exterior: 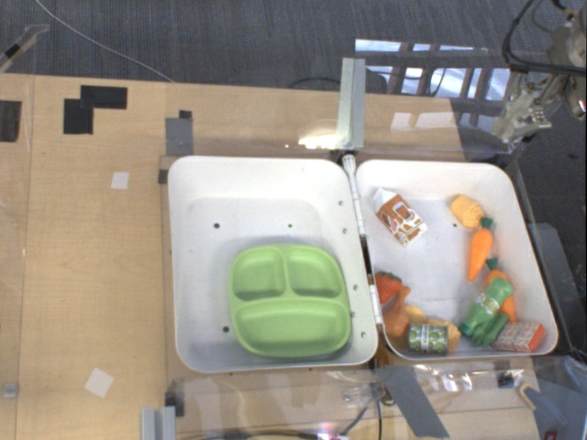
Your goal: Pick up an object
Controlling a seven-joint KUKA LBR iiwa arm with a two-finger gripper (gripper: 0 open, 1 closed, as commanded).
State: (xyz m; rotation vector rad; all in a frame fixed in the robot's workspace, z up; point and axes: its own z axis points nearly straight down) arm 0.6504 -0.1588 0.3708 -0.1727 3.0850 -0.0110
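Note:
The right bin (440, 174) holds several toy foods. A brown and white packet (401, 219) lies at its upper left. A yellow piece (466, 211) and an orange carrot (479, 249) lie toward the right. A green bottle (488, 308), a red box (519, 336), a green can (426, 338) and a red and orange piece (390, 293) crowd the near edge. My gripper (526, 110) hangs at the top right, beyond the far right corner of that bin and away from every object.
The left bin (229, 191) holds a green divided plate (290, 299) in its near half. A metal post (352, 99) stands behind the seam between the bins. Bare wooden bench (83, 273) spreads to the left.

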